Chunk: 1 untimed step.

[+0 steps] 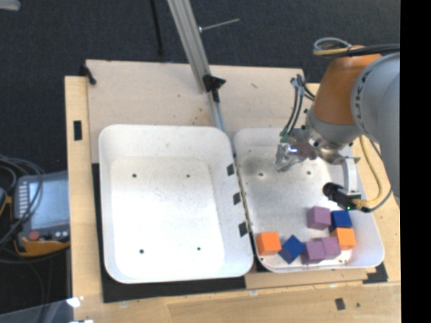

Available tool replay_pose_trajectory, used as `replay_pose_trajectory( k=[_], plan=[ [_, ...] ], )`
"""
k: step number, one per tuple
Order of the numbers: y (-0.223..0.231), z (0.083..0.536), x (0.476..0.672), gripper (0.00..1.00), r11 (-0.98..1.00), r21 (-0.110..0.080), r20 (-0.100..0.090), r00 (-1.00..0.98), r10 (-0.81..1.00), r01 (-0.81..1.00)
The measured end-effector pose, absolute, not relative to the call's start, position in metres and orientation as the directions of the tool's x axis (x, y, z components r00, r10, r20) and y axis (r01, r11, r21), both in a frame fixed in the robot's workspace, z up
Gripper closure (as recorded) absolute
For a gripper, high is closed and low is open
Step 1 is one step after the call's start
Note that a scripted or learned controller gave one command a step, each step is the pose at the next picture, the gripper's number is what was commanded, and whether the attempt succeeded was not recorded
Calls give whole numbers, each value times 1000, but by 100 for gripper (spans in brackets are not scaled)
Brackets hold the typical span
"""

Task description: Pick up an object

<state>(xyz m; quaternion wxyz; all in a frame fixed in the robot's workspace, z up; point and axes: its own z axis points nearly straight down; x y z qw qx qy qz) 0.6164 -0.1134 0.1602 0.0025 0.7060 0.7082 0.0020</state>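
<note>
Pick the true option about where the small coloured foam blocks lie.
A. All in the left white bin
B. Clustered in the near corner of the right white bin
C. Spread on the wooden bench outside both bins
B: the orange, blue and purple blocks sit together in the right white bin, at its near end.

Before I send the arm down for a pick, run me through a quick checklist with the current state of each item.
1. Blocks present in the right bin: ok, clustered at its near end.
2. Gripper above a block: not ok, it sits over bare floor at the far end.
3. Nothing held: ok, no block at the gripper.
4. Isolated target: ok, the orange block stands a little apart from the blue block.
5. Finger opening: cannot tell.
</note>
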Motion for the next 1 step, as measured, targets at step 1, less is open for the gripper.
replay_pose_trajectory(
  k=[1],
  plan=[
    [-113,204,617,100,3,6,-1,-3,1000,1000]
  ],
)
